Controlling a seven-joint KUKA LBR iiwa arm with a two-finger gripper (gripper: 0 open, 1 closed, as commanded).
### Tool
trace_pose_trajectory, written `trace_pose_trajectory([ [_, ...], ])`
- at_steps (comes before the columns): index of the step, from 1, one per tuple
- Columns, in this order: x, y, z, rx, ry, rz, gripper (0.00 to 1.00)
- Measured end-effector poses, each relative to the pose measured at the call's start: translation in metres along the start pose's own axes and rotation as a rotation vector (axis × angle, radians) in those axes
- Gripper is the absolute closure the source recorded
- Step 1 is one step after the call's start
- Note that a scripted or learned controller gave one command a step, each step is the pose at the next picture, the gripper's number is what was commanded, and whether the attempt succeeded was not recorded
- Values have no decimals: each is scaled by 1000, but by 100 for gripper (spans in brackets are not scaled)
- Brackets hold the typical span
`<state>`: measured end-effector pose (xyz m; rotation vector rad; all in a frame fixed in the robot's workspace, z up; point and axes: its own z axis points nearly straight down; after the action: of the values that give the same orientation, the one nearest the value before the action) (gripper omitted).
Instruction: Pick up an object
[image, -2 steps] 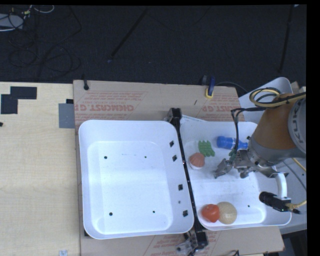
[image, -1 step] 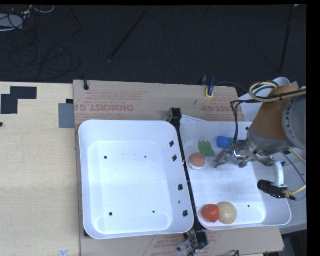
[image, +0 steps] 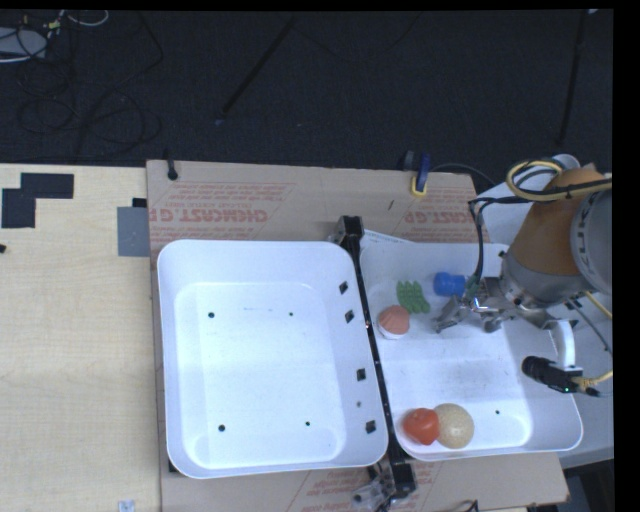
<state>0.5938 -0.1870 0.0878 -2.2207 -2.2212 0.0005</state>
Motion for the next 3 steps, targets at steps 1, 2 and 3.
trace_pose_trajectory([
  [1, -5, 23, 0, -2, 0, -1, 0],
  [2, -17, 50, 1, 13, 11, -4, 0],
  [3, -22, 50, 1, 8, 6, -4, 0],
])
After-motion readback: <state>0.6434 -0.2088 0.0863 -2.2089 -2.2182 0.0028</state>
